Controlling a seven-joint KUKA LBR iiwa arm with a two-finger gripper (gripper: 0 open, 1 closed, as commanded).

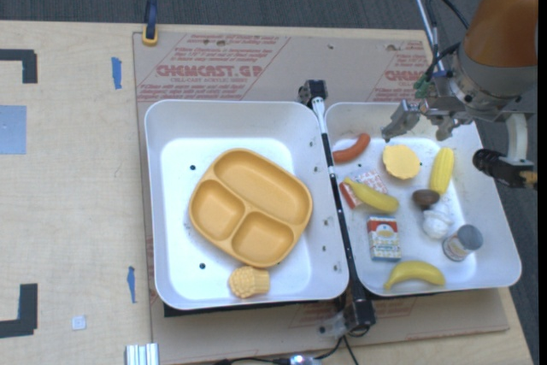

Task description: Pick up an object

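Yellow round disc [401,161], perhaps a lemon slice, flat, right bin's far part

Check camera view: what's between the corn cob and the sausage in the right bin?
In the camera view, a round yellow disc sits between the corn cob and the sausage.

Overhead slanted view onto bins [162,184]

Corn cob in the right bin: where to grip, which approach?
Grip the corn cob across its middle, coming straight down. It lies flat, long axis running toward the far wall, so close across its narrow width. The yellow disc lies on one side and the bin wall on the other, leaving some finger room, I'd judge.
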